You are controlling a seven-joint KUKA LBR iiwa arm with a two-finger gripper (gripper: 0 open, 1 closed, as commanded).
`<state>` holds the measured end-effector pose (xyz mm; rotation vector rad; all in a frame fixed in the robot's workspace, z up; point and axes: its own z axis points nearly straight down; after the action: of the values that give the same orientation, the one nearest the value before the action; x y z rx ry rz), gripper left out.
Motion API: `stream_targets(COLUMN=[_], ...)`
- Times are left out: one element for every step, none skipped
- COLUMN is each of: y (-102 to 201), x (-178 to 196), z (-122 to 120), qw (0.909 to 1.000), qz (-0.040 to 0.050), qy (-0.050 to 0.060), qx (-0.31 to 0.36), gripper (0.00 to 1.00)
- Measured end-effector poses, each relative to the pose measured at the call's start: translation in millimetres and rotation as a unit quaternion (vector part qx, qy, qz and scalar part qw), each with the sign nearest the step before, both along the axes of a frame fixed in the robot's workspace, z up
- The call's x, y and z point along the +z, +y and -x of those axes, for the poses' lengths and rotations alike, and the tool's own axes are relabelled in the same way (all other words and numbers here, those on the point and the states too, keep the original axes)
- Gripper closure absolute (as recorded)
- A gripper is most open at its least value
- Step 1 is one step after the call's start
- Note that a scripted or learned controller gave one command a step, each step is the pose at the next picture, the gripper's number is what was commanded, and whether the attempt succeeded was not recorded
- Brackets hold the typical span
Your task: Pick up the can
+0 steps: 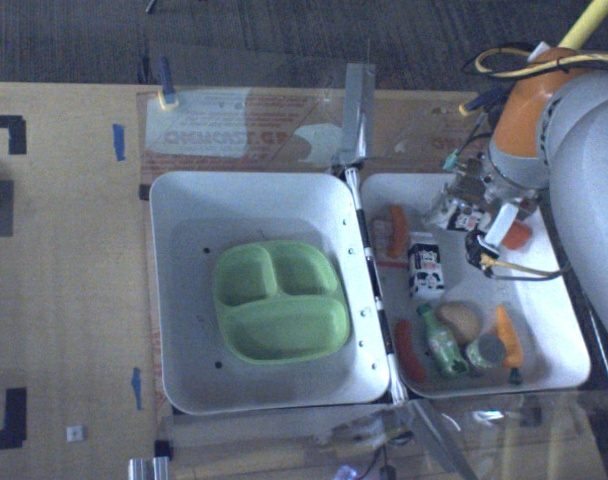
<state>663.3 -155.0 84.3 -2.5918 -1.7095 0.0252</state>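
Note:
The can, small with a black-and-white label, rests in the middle of the right bin, close to its left wall. My gripper hangs over the back part of that bin, up and to the right of the can and apart from it. Nothing that I can see is held in it. The orange band of the arm sits just behind it.
Around the can lie an orange piece, a red pepper, a green bottle, a brown round item, a carrot and a red-orange object. The left bin holds a green divided plate.

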Motion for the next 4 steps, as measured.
stream_targets(y=[-3.4,5.7,-16.3,-6.1], x=[8.8,0.3,0.5,10.5], z=[-0.7,6.5,7.7,5.4], qw=[0.9995,0.9991,0.9941,0.9947], qz=[0.0017,0.0119,0.0079,0.0018], qy=[-0.003,-0.012,-0.014,-0.012], qx=[-0.031,-0.040,-0.108,-0.102], gripper=[0.00,0.00,0.00,1.00])
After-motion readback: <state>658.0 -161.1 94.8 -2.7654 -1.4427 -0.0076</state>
